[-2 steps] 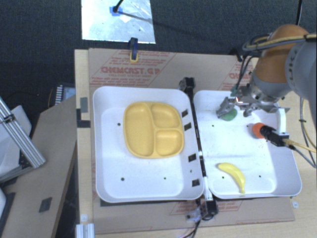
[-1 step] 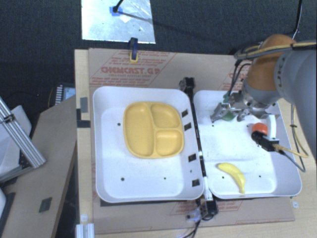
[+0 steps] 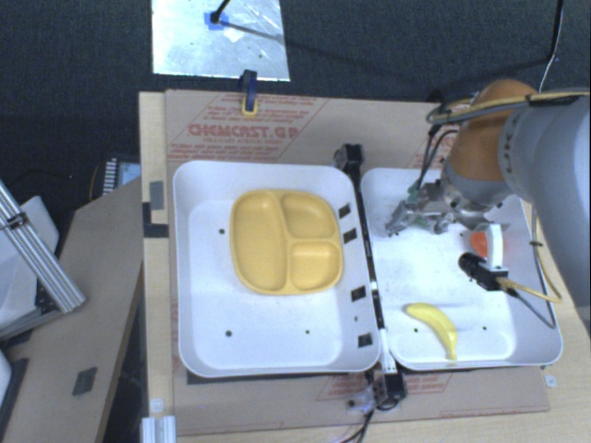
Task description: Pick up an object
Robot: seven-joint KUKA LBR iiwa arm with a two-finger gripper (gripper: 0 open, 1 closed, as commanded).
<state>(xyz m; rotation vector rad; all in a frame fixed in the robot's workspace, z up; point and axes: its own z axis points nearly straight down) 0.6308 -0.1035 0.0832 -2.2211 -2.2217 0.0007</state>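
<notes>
One banana point(image 3: 435, 325) near right bin's point(image 3: 540, 351) front edge.

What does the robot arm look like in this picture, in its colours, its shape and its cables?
The arm is a thick, rounded grey tube with an orange band above the wrist. Below the band sits a grey metal gripper of thin angular parts. Thin dark cables run along the wrist down to the gripper. No markings can be read on it.
</notes>
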